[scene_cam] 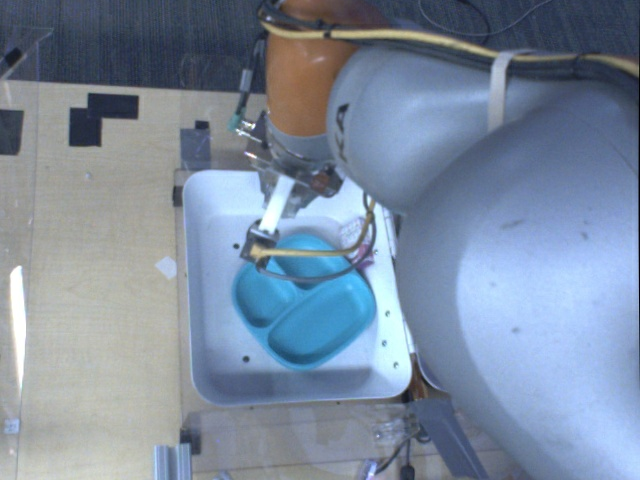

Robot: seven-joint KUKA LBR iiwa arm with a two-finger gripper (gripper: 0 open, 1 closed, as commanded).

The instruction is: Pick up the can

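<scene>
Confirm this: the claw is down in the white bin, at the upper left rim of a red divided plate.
Not quite: the divided plate is blue, not red. The camera view shows the claw down in the white bin, at the plate's upper left rim.
</scene>
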